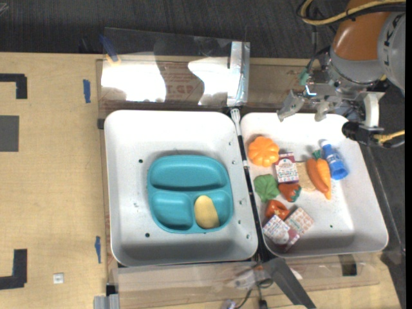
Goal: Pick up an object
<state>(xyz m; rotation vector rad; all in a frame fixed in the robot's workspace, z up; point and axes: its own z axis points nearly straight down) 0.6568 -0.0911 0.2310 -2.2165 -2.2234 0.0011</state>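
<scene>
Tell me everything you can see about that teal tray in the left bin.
The teal tray is a smooth, plastic-looking divided dish with rounded corners, lying flat and upright in the middle of the left white bin. It has three compartments: one long one across the far side and two smaller ones on the near side. A pale yellow, potato-like object sits in the near right compartment. The tray rests on the bin's floor, apart from its walls.

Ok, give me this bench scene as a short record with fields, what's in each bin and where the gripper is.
left bin: teal divided tray holding a yellow potato-like piece in its lower right compartment
right bin: orange pumpkin, carrot, blue bottle, green leafy piece, small printed packets
gripper: above the right bin's far edge, fingers spread, holding nothing
</scene>
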